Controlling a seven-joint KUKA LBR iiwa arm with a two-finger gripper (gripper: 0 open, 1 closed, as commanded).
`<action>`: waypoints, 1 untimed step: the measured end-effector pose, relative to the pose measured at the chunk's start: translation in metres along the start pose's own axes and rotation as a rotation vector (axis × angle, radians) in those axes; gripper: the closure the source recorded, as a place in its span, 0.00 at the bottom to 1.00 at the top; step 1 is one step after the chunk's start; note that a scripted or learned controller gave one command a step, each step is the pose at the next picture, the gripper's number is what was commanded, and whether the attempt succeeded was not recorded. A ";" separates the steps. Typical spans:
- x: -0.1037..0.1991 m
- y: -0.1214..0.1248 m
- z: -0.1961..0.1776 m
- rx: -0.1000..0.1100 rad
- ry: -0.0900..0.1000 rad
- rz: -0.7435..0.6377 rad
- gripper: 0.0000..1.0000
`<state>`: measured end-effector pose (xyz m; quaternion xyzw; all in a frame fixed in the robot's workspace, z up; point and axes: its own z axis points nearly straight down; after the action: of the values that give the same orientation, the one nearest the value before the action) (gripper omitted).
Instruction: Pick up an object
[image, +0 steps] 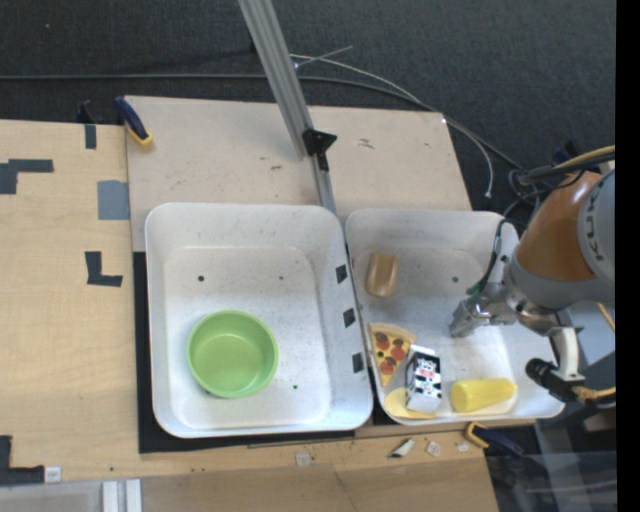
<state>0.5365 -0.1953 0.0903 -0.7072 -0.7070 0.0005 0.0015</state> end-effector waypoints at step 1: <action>0.001 0.000 -0.010 0.002 0.002 -0.001 1.00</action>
<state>0.5361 -0.1943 0.1002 -0.7070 -0.7072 0.0006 0.0028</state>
